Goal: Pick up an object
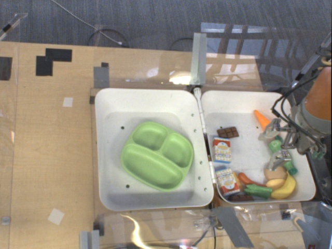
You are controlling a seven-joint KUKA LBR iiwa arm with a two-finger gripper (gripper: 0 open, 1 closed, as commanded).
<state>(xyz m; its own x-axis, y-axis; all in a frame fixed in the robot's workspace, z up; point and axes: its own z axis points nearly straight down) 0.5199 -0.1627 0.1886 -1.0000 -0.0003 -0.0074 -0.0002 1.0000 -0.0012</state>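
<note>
My gripper reaches in from the right over the right side of the right bin. Its two metal fingers stand apart, open, one toward the back and one toward the front. A small green object lies in the gap between them; whether the fingers touch it is unclear. Just in front lie a beige rounded piece and a yellow banana. An orange carrot lies behind the gripper.
The right bin also holds a brown chocolate bar, two small printed cartons, a red-orange piece and a green vegetable near its front wall. A green divided plate lies in the left bin.
</note>
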